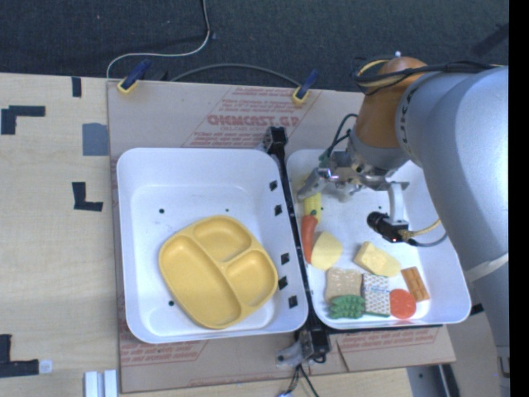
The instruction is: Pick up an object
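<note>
Hand point(331, 179) low over right bin point(446, 304)

Left bin point(140, 180): my way is open along its far half; yellow tray point(218, 269) fills the near part
Right bin point(446, 296): toy food point(364, 284) crowds the near side, little room for me there

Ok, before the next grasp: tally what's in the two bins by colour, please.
Yellow: 4 (divided plate, round piece, wedge, small piece by the gripper)
Orange: 2 (carrot, stick)
Red: 1 (tomato)
Green: 1 (leafy piece)
Tan: 1 (cracker)
Patterned white: 1 (square)
Total: 10
</note>
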`<state>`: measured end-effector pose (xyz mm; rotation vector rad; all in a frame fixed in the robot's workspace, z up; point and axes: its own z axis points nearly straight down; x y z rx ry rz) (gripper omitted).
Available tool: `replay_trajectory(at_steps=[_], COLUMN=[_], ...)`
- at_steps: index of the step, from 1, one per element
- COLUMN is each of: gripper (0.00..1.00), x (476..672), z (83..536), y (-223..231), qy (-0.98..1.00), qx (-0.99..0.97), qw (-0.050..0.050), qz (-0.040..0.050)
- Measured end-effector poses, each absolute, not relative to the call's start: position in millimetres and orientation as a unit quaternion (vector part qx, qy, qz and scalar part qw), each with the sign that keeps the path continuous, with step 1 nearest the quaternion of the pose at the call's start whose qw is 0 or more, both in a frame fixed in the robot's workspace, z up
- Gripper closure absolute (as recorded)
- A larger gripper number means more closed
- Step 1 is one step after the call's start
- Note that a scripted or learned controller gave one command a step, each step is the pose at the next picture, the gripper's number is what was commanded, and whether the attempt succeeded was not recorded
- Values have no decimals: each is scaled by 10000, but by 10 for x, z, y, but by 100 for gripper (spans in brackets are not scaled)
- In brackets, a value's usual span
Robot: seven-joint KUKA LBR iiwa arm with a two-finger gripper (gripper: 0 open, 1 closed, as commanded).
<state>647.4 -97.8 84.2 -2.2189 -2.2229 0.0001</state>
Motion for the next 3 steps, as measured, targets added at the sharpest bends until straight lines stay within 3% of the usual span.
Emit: replay_trajectory(at_steps=[1,2,3], gripper=[0,0,0], x=[6344,6675,6481], z=[846,840,843], y=[-974,-959,-1011], qy=[-7072,-7081,-7070], qx=[-7070,-7061,-7072], qw=[-2,12,-1], qz=[11,40,12])
